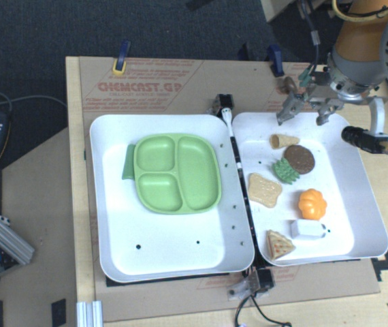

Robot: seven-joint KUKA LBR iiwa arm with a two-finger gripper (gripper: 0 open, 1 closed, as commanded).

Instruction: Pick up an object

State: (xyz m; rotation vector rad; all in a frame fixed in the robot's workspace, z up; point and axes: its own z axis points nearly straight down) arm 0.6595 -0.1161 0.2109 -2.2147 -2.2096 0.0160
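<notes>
My gripper (303, 118) hangs open above the back edge of the right bin (364, 189), its two fingers spread with nothing between them. In that bin lie a small tan cone-shaped piece (284, 141), a brown round cookie (299, 159), a green spiky toy (286, 172), a tan toast slice (264, 190), an orange pumpkin-like toy (312, 204), a white block (308, 229) and a pizza-like wedge (279, 244). The tan cone is the nearest, just in front of the gripper.
The left bin (112, 237) holds a green divided plate (178, 173). Blue clamps (273, 58) sit at the bench's back edge, and a black clip (222, 103) sits between the bins.
</notes>
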